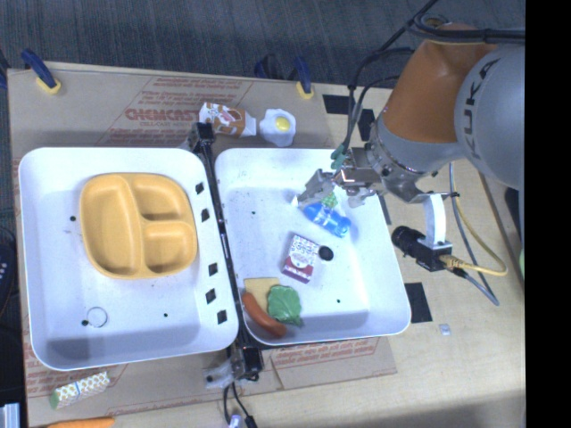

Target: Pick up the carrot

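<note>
Camera view: the gripper (332, 188) is seen poised over the upper part of the right bin (379, 303), just above a blue wrapped item (326, 218); whether anything is grasped cannot be told. The carrot (264, 315) is found at the bin's near edge, lying against a yellow piece (260, 286) and a green leafy toy (285, 304). A small red-and-white carton (302, 257) is placed mid-bin. A yellow divided plate (138, 223) is held in the left bin (53, 333).
</note>
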